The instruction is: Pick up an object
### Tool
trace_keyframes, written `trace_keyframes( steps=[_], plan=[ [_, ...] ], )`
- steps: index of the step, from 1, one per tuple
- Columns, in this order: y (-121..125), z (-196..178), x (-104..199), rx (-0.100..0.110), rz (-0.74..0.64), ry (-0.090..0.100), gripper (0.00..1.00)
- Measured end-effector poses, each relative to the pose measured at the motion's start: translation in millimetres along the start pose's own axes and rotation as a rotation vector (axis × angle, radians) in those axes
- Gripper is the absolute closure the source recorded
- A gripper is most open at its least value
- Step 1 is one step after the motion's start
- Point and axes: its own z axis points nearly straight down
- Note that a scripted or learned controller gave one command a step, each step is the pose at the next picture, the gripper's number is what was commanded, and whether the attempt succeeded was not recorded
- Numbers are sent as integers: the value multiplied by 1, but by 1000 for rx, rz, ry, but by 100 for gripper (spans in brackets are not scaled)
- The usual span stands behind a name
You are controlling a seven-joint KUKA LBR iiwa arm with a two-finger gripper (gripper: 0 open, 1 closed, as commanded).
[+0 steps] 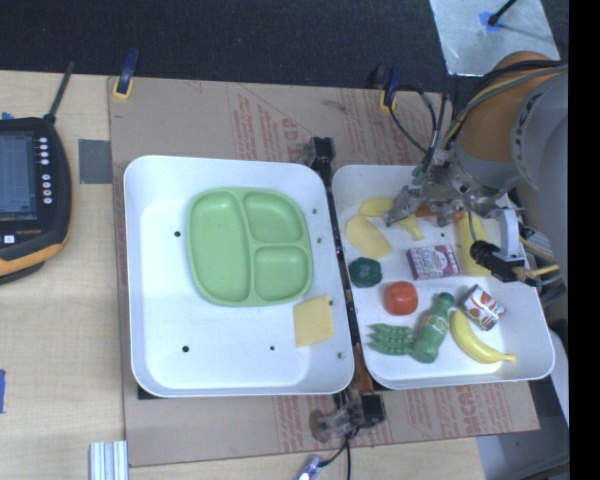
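My gripper (427,208) hangs over the far part of the right bin (540,368), its fingers spread open and nothing between them. Just below it lie a small yellow piece (411,227) and a yellow lemon-like piece (366,235). Nearer in the same bin are a maroon box (432,261), a dark green round piece (365,271), a red tomato (401,296), a green pea pod (389,339), a green bottle (432,328), a banana (477,341) and a small red-and-white can (482,306).
The left bin (150,358) holds a green divided plate (248,245) and a yellow cheese slice (313,321) by its right wall. An orange-edged tablet (15,198) lies at the bench's left. The arm's grey and orange body (515,118) looms over the right bin's far corner.
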Motion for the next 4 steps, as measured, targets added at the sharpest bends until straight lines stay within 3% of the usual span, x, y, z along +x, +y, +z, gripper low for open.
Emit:
trace_keyframes(
  steps=[1, 2, 3, 4],
  plan=[
    [-13, -92, -65, -4, 3, -2, 0],
    [-54, -4, -64, -8, 1, -2, 0],
    [7, -1, 5, -2, -2, 0, 0],
    [7, -11, 3, -1, -4, -1, 100]
  ],
)
